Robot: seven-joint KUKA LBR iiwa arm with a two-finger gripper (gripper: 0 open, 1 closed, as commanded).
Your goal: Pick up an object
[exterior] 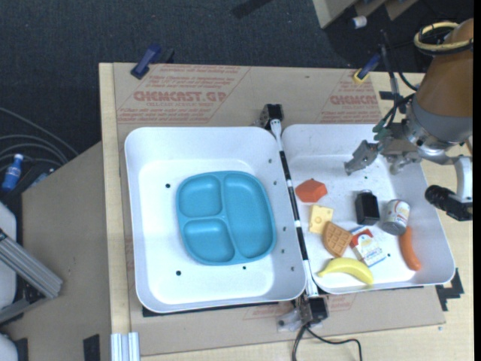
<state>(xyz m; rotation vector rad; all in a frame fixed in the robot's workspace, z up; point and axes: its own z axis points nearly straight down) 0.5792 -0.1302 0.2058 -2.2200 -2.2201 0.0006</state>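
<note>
My gripper (378, 161) hangs over the far part of the right bin (331, 143), open, its two grey fingers spread with nothing between them. Below it in the same bin lie several toy items: an orange-red piece (311, 190), a yellow cheese wedge (321, 218), a brown waffle (337, 238), a banana (346, 271), a black block (367, 207), a small tin can (395, 216), a red-and-white carton (370, 247) and an orange sausage (410, 249). The black block lies nearest to the gripper, a little towards the front.
The left bin (143, 201) holds a blue divided plate (225, 216). A black divider rail (289, 201) runs between the bins. The arm's grey wrist and orange band (447, 89) stand over the bench's far right corner. Blue clamps (146, 61) sit on the bench's back edge.
</note>
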